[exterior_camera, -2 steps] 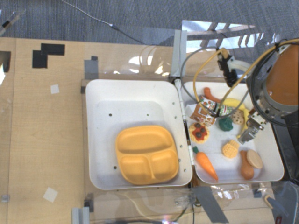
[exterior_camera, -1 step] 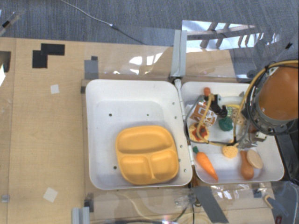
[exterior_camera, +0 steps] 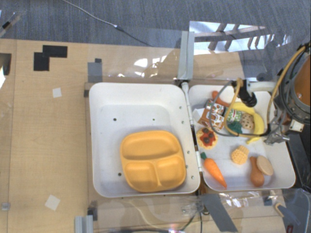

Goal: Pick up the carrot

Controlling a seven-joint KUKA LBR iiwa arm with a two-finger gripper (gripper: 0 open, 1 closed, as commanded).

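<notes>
The carrot [exterior_camera: 214, 171], orange with a small green top, lies slantwise in the right bin [exterior_camera: 282, 181] near its front left corner, green end toward the bin's left wall. My gripper [exterior_camera: 275, 133] hangs at the right side of that bin, over its right rim. It is well to the right of the carrot and further back, apart from it. Nothing shows in its grasp.
Further objects share the right bin: a yellow waffle piece [exterior_camera: 239, 155], a brown drumstick [exterior_camera: 259, 171], a banana [exterior_camera: 256, 124], snack packets [exterior_camera: 216, 114], and a small pizza-like toy [exterior_camera: 207, 138]. A yellow divided plate [exterior_camera: 152, 160] sits in the left bin [exterior_camera: 112, 106].
</notes>
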